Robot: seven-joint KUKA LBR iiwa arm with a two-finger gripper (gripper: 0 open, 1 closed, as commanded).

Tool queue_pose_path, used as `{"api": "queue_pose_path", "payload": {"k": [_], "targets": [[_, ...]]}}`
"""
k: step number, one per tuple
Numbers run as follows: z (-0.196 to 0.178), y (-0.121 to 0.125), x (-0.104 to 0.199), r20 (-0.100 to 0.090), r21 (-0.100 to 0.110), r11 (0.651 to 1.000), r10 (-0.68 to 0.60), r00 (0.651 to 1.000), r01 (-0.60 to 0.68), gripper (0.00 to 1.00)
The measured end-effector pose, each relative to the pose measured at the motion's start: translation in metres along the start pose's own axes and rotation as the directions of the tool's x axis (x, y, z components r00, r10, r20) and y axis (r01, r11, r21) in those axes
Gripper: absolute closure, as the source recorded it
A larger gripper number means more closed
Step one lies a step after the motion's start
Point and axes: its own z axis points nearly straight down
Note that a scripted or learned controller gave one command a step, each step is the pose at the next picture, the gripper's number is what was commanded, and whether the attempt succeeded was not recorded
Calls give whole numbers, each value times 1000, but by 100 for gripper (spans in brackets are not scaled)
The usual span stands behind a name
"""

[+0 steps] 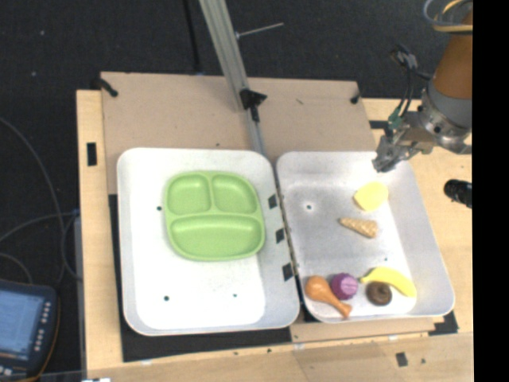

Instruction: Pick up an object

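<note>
Brown bench (334, 102); end effector (385, 162), grip unclear, hangs above yellow toy (371, 196), light, hard, grab its sides

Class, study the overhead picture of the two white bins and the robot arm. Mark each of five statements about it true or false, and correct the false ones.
1. The green divided plate lies in the left bin. True.
2. The gripper is at the far edge of the right bin. True.
3. The banana lies in the left bin. False: it lies in the right bin, near its front right corner.
4. The yellow piece sits on the green divided plate. False: it lies on the floor of the right bin, just below the gripper.
5. The purple object is between the orange object and the brown doughnut. True.
</note>
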Motion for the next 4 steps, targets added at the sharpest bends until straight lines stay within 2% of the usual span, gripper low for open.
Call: {"api": "queue_pose_path", "payload": {"k": [1, 3, 4], "targets": [[13, -22, 45, 0, 1, 1000, 0, 1000, 0, 100], [15, -45, 158, -2, -1, 1000, -3, 1000, 3, 100], [18, -56, 204, -1, 0, 1000, -3, 1000, 3, 100]]}}
